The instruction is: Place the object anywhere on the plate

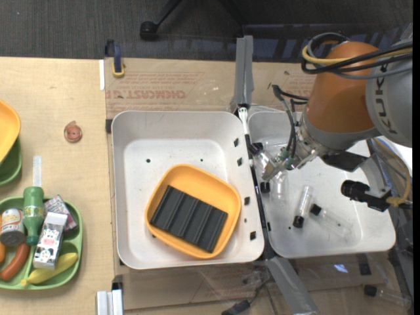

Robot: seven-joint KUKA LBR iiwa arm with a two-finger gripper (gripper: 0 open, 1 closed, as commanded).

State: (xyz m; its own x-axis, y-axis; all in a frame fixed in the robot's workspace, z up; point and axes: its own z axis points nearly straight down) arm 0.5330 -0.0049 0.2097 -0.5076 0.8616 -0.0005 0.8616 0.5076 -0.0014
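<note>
We cannot resolve the gripper (279, 165): its outline is blurred against the right bin (367, 241), whose far rim the arm (341, 97) covers. The black slab (189, 218) covers much of the plate (167, 182). At the left edge, the yellow dish (6, 133) and the green tray (69, 268) are cut off. Labels on the tray's small items are too small to read.

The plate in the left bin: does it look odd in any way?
The plate sits askew, turned against the left bin's walls. A dark ribbed block already lies on it, tilted the same way. No damage or spill shows.
</note>
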